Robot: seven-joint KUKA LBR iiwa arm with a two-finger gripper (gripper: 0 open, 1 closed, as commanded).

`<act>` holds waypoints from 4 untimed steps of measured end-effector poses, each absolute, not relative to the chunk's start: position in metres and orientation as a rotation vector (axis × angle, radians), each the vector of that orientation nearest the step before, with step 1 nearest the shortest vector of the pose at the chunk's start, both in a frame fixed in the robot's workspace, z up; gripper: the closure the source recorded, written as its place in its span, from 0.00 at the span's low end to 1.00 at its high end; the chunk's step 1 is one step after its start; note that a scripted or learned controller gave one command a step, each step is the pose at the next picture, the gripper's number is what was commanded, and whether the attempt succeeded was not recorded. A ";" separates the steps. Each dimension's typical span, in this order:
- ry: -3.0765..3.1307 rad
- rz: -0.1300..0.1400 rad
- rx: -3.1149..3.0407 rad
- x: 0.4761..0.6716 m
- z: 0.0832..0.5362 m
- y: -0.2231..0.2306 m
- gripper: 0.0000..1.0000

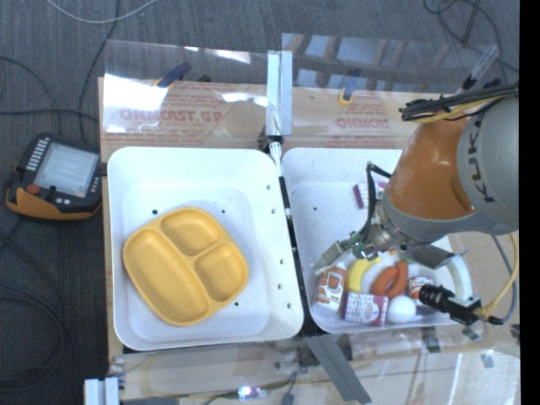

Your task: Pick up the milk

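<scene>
- White plastic: you have 2 bins, the left bin [126,184] holding a yellow 3-compartment tray [185,264].
- Your arm [447,171] hangs over the right bin [329,197], with the gripper [361,247] low above a food pile.
- You cannot tell whether its fingers are apart or together.
- Your milk [331,286], a small carton, sits at the pile's left, just beside a banana [360,273], a sausage [389,278], a pink box [364,308] and an egg [402,310].

The floor [169,7] is dark grey carpet, with thin cables [93,7] lying on it. A handheld control pad [55,178] with a lit screen lies on the carpet left of the worktop [194,108]. Clear plastic walls [186,66] stand along the worktop's far side and shine.
</scene>
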State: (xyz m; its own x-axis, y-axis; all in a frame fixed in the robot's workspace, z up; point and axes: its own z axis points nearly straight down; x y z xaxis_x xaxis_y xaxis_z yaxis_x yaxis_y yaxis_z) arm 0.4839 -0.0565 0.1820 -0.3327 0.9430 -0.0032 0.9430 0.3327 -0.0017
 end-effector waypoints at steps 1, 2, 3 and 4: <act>2.640 -0.005 1.701 0.484 0.182 -0.039 0.00; 2.594 -0.003 1.772 0.520 0.194 -0.024 0.00; 2.579 -0.007 1.795 0.483 0.181 -0.043 0.00; 2.579 -0.006 1.795 0.483 0.181 -0.043 0.00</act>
State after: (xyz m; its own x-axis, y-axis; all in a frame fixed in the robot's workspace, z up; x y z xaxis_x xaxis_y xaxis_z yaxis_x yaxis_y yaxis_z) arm 0.4829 -0.0427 0.1815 -0.3474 0.9377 -0.0018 0.9377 0.3474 -0.0035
